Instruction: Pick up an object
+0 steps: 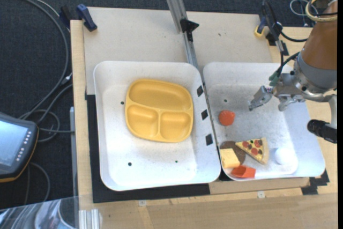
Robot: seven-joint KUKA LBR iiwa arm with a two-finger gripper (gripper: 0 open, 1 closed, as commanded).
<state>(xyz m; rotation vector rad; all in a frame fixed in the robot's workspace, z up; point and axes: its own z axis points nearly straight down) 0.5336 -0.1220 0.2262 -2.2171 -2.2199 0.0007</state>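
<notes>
A wooden tabletop point(144, 29) carries two shallow white bins side by side, seen from above at a slant. The left bin point(107, 115) holds a yellow divided plate point(159, 110) lying flat near its middle. The right bin point(300, 131) holds the small things to pick from: an orange-red ball point(226, 117) near the bin's left wall, and, clustered along the near edge, a toy pizza slice point(254, 149), a yellow block point(230, 158) touching a brown piece point(238, 148), a small red piece point(244, 171), and a white ball point(283, 156) toward the right. The grey arm reaches in from the right, and its hand point(272, 98) hangs over the upper middle of the right bin, above bare floor, with the orange-red ball the nearest thing, down and to the left of it. The two fingers look spread apart, one pointing left and one to the right, with nothing between them. As far as this shows, the pick is not yet done: every object lies in the bin, none is gripped, and closing on one and lifting it is left to do.
</notes>
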